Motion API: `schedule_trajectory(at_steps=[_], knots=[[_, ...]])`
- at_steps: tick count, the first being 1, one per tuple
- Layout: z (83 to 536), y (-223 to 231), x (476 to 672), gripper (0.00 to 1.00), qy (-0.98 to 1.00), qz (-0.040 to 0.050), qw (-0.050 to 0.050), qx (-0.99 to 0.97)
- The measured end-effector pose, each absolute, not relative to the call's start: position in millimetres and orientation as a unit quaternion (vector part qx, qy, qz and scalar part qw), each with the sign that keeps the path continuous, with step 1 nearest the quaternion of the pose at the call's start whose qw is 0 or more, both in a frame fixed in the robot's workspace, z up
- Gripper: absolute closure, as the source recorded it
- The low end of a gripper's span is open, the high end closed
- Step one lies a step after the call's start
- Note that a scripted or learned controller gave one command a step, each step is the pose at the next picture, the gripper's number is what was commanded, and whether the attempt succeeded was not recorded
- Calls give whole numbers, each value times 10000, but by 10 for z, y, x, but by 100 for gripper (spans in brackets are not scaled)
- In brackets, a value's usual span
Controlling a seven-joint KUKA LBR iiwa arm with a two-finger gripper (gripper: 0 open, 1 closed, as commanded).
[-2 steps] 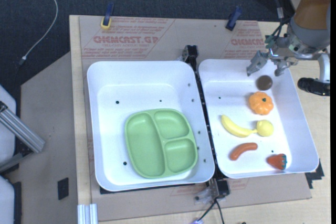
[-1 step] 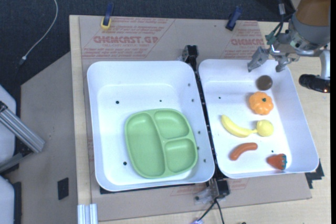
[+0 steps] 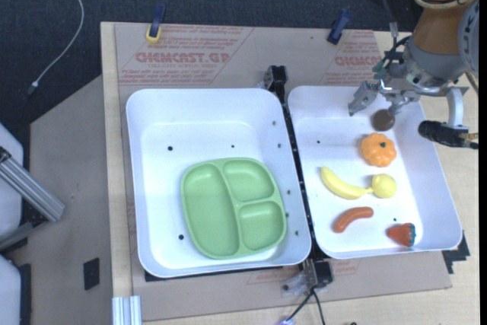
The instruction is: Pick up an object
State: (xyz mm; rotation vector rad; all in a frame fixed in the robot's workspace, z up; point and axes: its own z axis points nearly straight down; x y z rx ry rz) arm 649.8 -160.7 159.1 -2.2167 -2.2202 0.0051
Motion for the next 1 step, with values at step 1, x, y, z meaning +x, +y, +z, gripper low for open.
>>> schedule_trajectory(at_steps=[1], knots=[[1049,-1530,6557,0,-7073,13,25,-7069]])
